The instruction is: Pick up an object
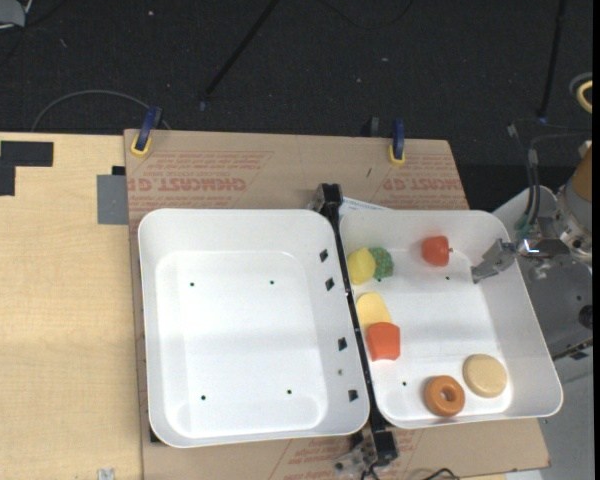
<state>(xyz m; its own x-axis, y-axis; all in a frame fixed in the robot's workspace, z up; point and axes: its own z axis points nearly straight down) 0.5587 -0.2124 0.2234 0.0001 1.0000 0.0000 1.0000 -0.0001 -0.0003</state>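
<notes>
The right bin [525, 313] holds several small objects. A red piece [436, 250] lies near its far side. A yellow piece [360, 266] touches a green one [382, 260] by the divider. Below them a pale yellow block [372, 309] sits against an orange-red block [383, 341]. An orange-brown ring [444, 395] and a beige disc [485, 375] rest at the near right corner. My gripper [485, 266] hangs over the bin's right rim, to the right of the red piece and apart from it, with nothing seen in it.
The left bin [240, 328] stands beside the right one, with a black divider clip strip [342, 298] between them. Both bins rest on a cardboard sheet [280, 173] held by two clamps at its far edge. The arm's wrist [565, 223] and cables crowd the right side.
</notes>
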